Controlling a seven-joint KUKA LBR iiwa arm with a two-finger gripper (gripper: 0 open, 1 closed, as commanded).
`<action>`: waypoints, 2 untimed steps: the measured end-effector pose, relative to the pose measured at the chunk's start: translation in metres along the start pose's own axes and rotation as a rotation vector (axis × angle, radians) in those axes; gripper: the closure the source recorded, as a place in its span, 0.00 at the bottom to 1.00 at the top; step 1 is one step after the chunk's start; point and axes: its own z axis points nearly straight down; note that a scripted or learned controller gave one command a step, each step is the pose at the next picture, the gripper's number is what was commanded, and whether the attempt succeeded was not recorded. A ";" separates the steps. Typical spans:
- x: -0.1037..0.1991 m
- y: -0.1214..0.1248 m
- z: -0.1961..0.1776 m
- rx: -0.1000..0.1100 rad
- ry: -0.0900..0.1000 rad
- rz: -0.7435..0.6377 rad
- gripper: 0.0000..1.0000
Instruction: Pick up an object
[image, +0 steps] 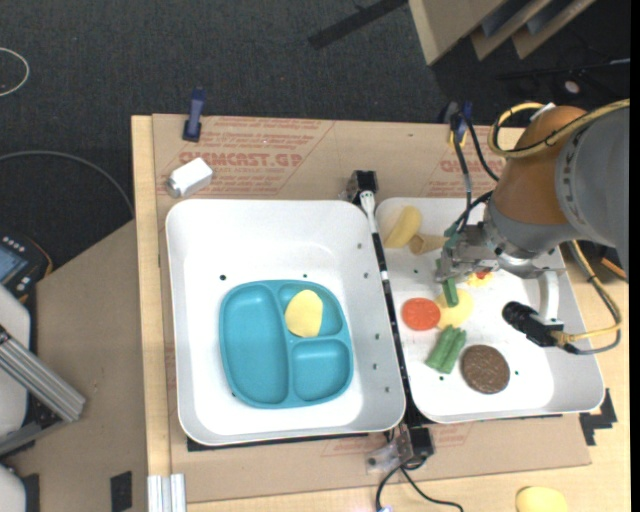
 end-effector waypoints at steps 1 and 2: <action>-0.044 -0.014 0.013 0.011 0.004 0.001 1.00; -0.009 0.003 -0.232 -0.007 0.000 -0.007 1.00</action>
